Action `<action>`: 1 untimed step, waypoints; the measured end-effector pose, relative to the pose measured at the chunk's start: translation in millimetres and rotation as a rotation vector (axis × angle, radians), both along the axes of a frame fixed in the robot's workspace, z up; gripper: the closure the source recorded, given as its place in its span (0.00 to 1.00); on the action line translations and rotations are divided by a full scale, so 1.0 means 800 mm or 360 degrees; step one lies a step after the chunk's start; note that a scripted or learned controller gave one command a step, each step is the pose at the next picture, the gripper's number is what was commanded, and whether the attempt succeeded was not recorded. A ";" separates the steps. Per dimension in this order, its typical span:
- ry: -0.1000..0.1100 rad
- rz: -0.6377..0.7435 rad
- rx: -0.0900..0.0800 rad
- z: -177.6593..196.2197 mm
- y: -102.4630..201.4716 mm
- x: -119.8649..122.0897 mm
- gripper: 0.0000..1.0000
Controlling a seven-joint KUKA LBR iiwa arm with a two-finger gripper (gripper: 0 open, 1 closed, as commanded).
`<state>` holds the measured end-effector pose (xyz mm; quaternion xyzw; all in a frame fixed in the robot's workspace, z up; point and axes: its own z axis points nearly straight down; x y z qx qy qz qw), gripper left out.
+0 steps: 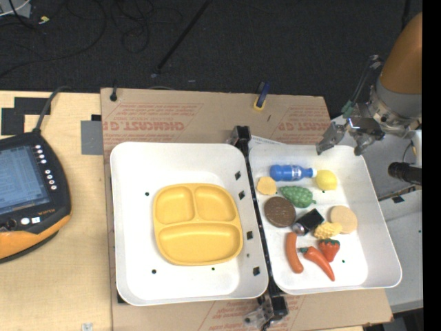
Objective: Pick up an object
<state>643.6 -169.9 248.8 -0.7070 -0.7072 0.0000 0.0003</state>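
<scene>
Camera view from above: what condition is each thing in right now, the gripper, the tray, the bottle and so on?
Two-finger gripper: open, holding nothing, above the right bin's far edge.
Yellow three-compartment plastic tray: flat in the left white bin, compartments bare.
Blue plastic bottle with white cap: lying on its side in the right white bin.
Handheld control tablet: screen lit.

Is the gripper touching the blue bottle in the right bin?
Apart. The camera view shows the gripper above the bin's far edge, with bare white floor between it and the blue bottle.
</scene>
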 end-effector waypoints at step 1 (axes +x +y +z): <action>0.0022 0.0007 0.0009 -0.182 0.095 -0.022 0.00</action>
